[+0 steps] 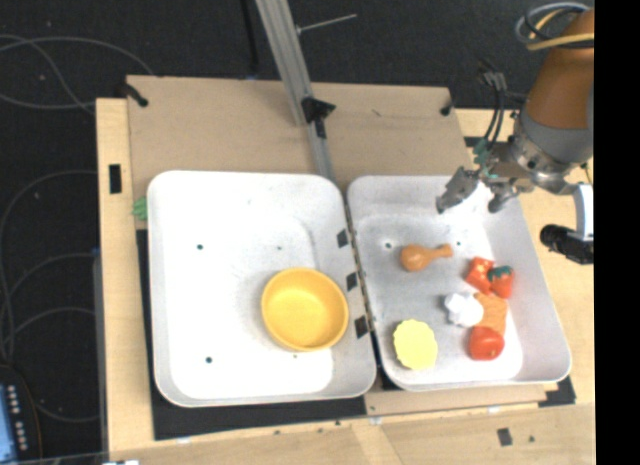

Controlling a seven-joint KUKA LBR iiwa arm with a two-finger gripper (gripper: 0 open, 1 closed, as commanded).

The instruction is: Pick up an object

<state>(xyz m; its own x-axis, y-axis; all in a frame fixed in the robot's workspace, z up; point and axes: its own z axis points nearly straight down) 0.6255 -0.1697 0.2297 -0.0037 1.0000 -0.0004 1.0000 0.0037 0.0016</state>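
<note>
Across both bins: one yellow bowl (304,308), five small toys.

The two bins (250,213) look like smooth white plastic, a bit dull, with tiny dark specks. The yellow bowl (304,309) is smooth plastic with a soft shine. The desk (230,123) looks like flat brown board, matt and plain. The slanted pole (285,43) looks like grey metal. The arm's orange band (562,83) is shiny and smooth.
</note>
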